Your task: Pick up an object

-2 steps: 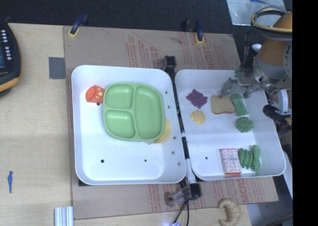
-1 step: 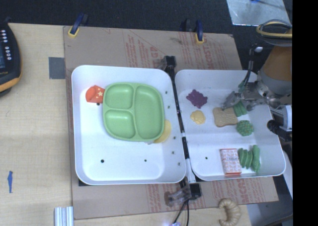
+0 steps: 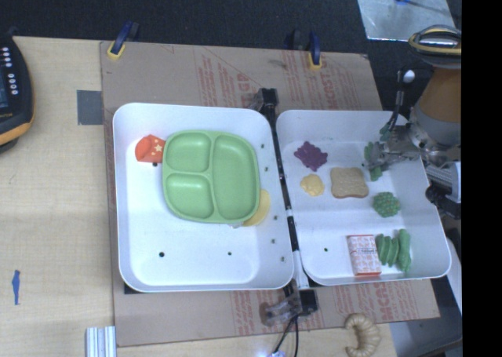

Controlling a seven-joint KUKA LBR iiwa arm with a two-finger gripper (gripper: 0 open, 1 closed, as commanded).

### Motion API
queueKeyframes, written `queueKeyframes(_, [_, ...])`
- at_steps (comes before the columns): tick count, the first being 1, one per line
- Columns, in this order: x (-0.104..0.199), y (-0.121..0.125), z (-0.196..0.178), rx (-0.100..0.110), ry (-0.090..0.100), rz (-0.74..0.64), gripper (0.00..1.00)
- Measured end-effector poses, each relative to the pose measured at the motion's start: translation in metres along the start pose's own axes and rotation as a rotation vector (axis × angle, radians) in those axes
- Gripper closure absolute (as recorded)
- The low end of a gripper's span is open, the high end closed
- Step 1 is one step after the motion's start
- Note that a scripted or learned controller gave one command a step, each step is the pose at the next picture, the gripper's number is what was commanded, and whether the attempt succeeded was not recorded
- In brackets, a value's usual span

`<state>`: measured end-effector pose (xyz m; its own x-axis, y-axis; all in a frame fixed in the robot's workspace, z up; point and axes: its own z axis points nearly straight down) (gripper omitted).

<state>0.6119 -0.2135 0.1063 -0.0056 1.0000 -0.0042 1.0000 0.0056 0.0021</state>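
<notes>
Nearest us, a tan curled thing [image 3: 361,334] lies on the surface just below the right bin [image 3: 439,226], which holds a red-white packet [image 3: 363,256], pea pods [image 3: 394,249], broccoli [image 3: 385,205], toast [image 3: 348,183], a yellow piece [image 3: 312,185] and a purple piece [image 3: 311,155]. The pincer [image 3: 376,161] sits low at that bin's upper right, over a small green item [image 3: 375,171]; we cannot tell whether it grips it. The left bin [image 3: 133,214] holds a green divided plate [image 3: 211,176] and a red piece [image 3: 149,148].
</notes>
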Motion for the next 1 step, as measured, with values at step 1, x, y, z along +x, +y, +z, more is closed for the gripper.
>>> queueKeyframes(1, [0.0735,-0.0318,-0.0658,0.005,0.007,-0.005,1.0])
